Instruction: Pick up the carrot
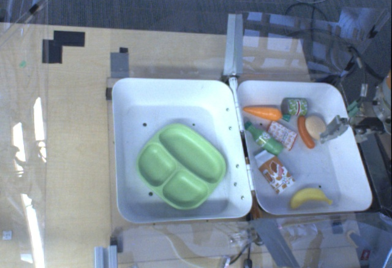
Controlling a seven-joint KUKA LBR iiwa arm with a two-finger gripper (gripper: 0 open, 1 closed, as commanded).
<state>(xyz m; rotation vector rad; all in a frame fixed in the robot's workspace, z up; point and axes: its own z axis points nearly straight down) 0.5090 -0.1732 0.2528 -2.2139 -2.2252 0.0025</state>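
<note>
Carrot [263, 113] lies at eleven o'clock in the right bin [354, 162]; gripper [334, 128] at three — finger state unclear.

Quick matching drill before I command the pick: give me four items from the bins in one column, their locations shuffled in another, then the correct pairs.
Things:
1. carrot
2. banana
3. green divided plate
4. green can

Places:
A. near front edge of right bin
B. left bin
C. upper left of right bin, beside the divider
D. back of right bin, just right of the carrot

Pairs: 1-C, 2-A, 3-B, 4-D
</note>
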